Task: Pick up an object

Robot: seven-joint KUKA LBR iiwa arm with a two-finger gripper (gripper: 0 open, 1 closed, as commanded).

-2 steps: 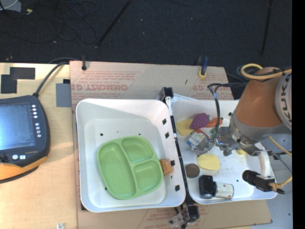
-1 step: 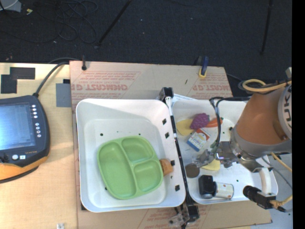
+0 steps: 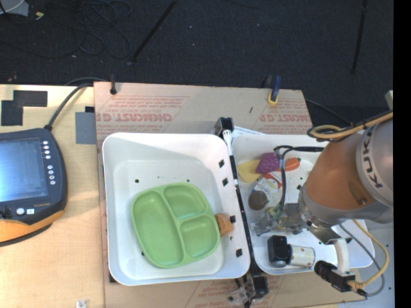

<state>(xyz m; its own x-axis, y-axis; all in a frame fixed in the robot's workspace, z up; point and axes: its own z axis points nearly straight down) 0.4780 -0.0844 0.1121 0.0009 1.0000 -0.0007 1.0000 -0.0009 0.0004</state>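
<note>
The right bin holds a yellow piece, a purple piece, an orange carrot-like piece, a white packet with a red and green mark, a brown ball and a black block joined to a white cylinder. My gripper hangs low in this bin, just right of and below the brown ball and above the black block. The grey and orange arm hides the bin's right part. Nothing shows clearly between the gripper's metal parts.
The left bin carries a green divided plate, with a small tan piece at the plate's right edge. A teach pendant lies at the far left. Cables trail from the arm near the right bin's front edge.
</note>
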